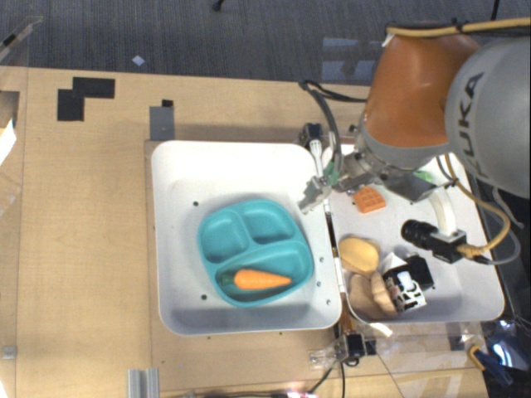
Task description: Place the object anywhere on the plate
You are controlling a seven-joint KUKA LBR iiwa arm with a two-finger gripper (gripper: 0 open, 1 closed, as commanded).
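A teal divided plate (253,251) lies in the left white bin (178,222). An orange carrot (261,280) rests in the plate's long front compartment, lying left to right. My gripper (315,172) hangs over the divider between the two bins, just past the plate's far right corner and apart from the carrot. Its fingers stand open with nothing between them.
The right bin (481,293) holds a small orange waffle-like piece (370,200), a yellow rounded item (359,254), a tan lumpy item (371,295) and a small black block with white markings (408,283). The arm's bulk covers the right bin's far half.
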